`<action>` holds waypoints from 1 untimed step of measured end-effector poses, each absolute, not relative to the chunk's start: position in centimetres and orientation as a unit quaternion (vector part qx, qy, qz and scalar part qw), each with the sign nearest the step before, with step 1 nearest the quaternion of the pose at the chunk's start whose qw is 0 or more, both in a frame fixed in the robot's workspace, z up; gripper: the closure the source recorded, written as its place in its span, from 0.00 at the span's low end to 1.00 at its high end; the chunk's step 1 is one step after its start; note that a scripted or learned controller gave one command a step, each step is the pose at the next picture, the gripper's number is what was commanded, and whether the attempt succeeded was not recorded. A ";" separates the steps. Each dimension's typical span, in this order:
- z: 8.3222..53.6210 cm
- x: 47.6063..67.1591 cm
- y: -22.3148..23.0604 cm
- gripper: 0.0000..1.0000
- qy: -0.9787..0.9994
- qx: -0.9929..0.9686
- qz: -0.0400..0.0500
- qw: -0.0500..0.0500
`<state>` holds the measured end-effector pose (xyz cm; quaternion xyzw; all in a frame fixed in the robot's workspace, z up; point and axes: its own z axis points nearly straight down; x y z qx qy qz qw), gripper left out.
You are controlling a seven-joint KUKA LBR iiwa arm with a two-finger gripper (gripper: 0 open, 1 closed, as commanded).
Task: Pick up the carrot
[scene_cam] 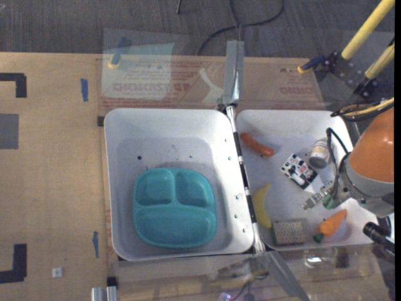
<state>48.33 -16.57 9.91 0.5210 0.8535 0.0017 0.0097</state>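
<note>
The small orange plastic carrot with a green top (331, 224) lies in the right white bin's (282, 123) near corner. The gripper (321, 199) hangs just above-left of the carrot, apparently lining up; its grip state I cannot tell.

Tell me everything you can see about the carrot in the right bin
The carrot is a small orange toy-like piece, plastic by its look, with a green stub at its lower-left end. It lies flat on the floor of the right bin, near the front right corner, tilted so the orange tip points up and right. It sits just right of a speckled sponge-like block, apart from it. The arm's wrist hangs close above and to its right.
</note>
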 end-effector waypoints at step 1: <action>19.2 48.1 -11.0 1.00 0.854 0.519 0.000 0.001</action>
